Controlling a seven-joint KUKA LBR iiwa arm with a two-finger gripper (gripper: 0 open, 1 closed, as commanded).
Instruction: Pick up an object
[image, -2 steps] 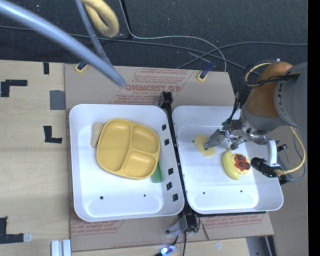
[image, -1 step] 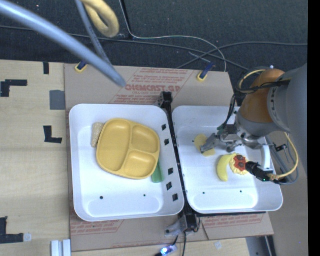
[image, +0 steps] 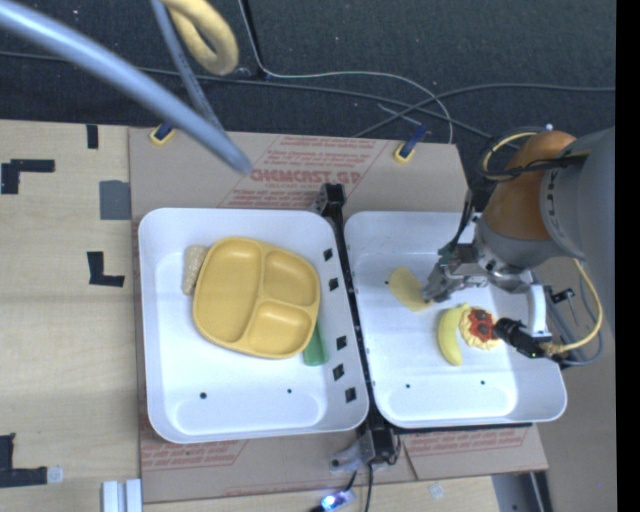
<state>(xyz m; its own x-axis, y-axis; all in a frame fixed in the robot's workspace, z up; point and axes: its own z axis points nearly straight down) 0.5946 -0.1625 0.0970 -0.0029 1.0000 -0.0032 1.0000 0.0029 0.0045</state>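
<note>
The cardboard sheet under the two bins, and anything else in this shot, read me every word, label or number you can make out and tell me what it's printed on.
"CHEMCAST GP", red print on the cardboard sheet behind the bins; the lettering is blurred, so this is a likely reading.
Smaller red lines below it: too blurred to read.
Red print on the cardboard's front edge: too small to read.
Yellow tray, white bins and toys: no text that I can make out.

1 fixed overhead camera, slanted down on both bins (image: 160, 300).
</note>
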